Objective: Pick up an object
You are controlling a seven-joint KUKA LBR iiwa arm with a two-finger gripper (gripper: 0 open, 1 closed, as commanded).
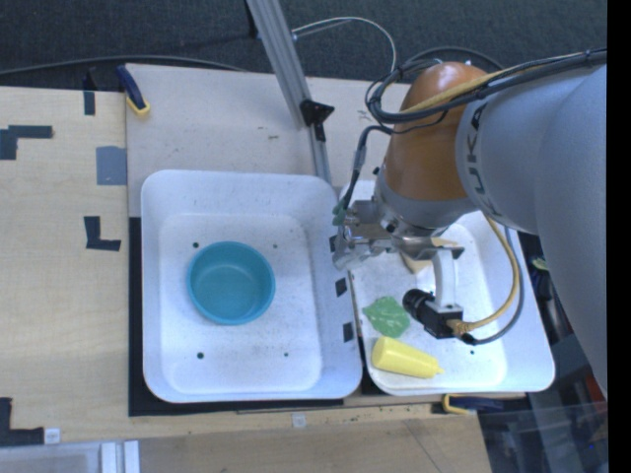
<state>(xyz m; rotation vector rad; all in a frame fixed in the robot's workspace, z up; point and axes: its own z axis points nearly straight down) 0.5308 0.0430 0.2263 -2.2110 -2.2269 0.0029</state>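
Approach step, by my reading: the gripper [426,264] hung low over the right bin [523,363], above a green leafy-looking piece [386,314] and a smooth yellow wedge-like object [402,359] lying just beside each other near the bin's front-left corner. Whether the gripper was open, or had hold of anything, could not be told, as the wrist hid it. Next move likely calls for centring over one piece and descending; a glossy round blue bowl [232,282] sat in the left bin [168,363].

Left bin [168,363] open around the blue bowl [232,282].
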